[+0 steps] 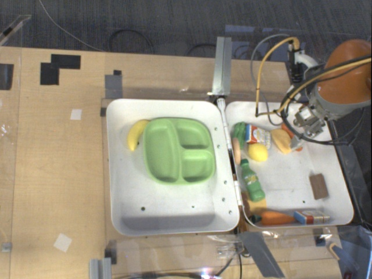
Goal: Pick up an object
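Camera view: arm over the back right of the right bin; two white bins on the table.

Left bin (122, 173) holds a green divided plate (177, 150) with a banana (137, 133) touching its left edge. Right bin (337, 202) holds a lemon (258, 153), a green bottle (251, 181) lying along the left wall, a red-and-white packet (256, 134), a tan wedge-shaped item (282, 142), a brown block (318, 186), an orange carrot-like item (278, 218) and a small blue-and-red box (311, 217) at the front wall. Labels too small to read. End effector (303, 122) hovers at the bin's back, just right of the tan wedge; whether it is released or clenched cannot be told from this angle. Nothing visibly held.
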You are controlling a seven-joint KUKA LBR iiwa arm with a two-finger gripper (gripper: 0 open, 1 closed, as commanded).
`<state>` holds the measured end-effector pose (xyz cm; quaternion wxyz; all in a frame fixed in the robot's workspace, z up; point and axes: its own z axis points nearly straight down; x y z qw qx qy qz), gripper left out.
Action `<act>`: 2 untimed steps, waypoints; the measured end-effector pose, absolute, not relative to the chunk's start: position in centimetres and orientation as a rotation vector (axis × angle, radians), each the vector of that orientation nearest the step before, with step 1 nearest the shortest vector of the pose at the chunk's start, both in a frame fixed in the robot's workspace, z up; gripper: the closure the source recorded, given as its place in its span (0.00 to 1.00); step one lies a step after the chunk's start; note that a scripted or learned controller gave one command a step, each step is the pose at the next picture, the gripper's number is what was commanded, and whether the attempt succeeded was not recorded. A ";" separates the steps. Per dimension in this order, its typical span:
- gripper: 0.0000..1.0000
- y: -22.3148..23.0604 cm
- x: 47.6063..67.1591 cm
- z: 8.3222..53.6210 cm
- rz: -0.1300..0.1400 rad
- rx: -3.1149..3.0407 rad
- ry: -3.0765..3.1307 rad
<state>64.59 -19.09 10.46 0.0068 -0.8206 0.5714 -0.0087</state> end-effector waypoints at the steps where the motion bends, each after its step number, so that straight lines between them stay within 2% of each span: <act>1: 1.00 -19.3 66.1 24.8 -0.019 -2.842 1.325; 2: 0.00 -19.3 66.0 24.5 -0.010 -2.842 1.326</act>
